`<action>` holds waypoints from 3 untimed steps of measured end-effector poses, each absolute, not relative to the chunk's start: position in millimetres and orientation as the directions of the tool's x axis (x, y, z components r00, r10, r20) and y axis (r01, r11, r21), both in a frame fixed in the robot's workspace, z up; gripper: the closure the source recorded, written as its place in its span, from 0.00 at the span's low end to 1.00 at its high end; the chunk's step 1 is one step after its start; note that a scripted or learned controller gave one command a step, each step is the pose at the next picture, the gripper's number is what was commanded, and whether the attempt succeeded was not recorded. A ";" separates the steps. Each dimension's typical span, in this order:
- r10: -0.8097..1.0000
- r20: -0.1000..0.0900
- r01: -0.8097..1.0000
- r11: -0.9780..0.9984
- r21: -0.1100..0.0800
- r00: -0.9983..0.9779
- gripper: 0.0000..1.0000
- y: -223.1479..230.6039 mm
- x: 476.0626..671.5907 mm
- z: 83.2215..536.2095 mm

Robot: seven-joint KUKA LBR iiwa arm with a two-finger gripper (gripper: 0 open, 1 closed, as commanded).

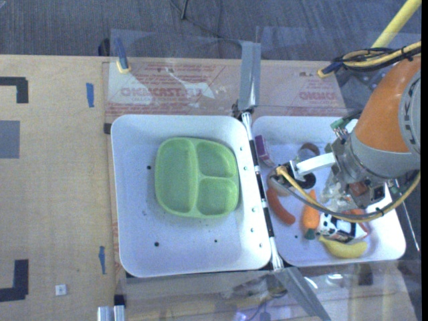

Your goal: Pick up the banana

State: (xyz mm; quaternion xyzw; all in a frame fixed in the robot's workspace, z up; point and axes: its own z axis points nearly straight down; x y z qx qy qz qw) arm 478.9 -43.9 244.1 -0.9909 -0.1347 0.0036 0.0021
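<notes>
down in the lower right of the frame, the banana (346,249) lies near the bottom edge of the right bin (396,245), yellow and curved. just above it sits a small black-and-white thing (334,227), touching it or nearly so; what it is i cannot make out. left of that an orange carrot (309,218) lies just beside the banana's left tip, and further left a long red piece (281,206) lies at a slant. a purple item (263,150) rests by the bin's upper left wall. the gripper (340,194) hangs over the middle of the right bin, higher in the frame than the banana and apart from it; whether it is open or closed i cannot tell. the left bin (134,233) holds a green divided plate (197,177) at the centre of the frame.
</notes>
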 end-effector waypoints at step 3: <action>0.599 -0.004 0.599 -0.801 -0.004 0.801 0.00 9.5 479.2 331.6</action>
